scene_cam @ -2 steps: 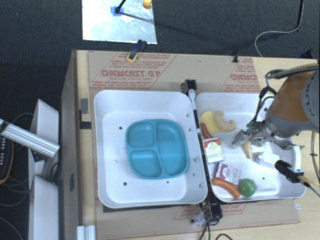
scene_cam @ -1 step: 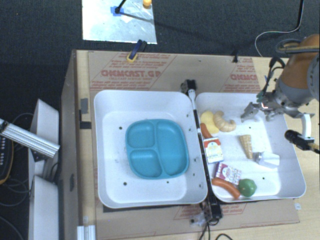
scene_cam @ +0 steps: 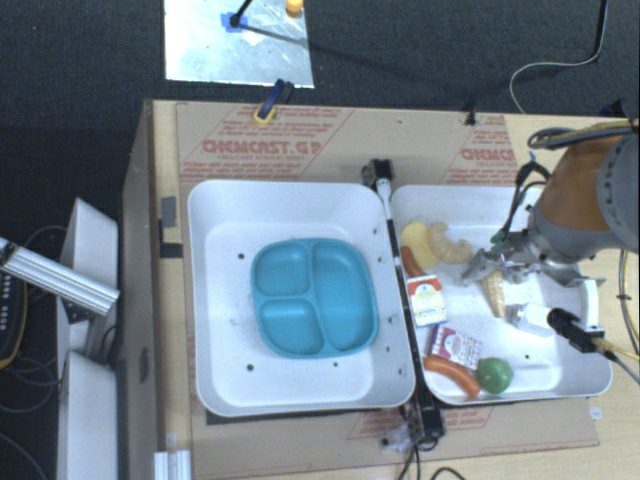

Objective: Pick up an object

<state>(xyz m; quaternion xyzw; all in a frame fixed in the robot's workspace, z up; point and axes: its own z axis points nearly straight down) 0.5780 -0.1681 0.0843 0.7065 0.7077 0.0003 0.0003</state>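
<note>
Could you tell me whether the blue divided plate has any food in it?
Empty: the blue divided plate in the left bin shows only bare blue compartments.

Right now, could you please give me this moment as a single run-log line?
arm: over right bin | gripper: low among toy food | nearest: cheese wedge | blue divided plate: left bin

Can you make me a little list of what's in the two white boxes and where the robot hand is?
left bin: blue divided plate
right bin: toy food
near divider: hot dog, two small cartons, yellow banana-like piece
front edge: green round fruit
gripper: low over the right bin, beside a tan wedge
holding something: cannot tell
</note>
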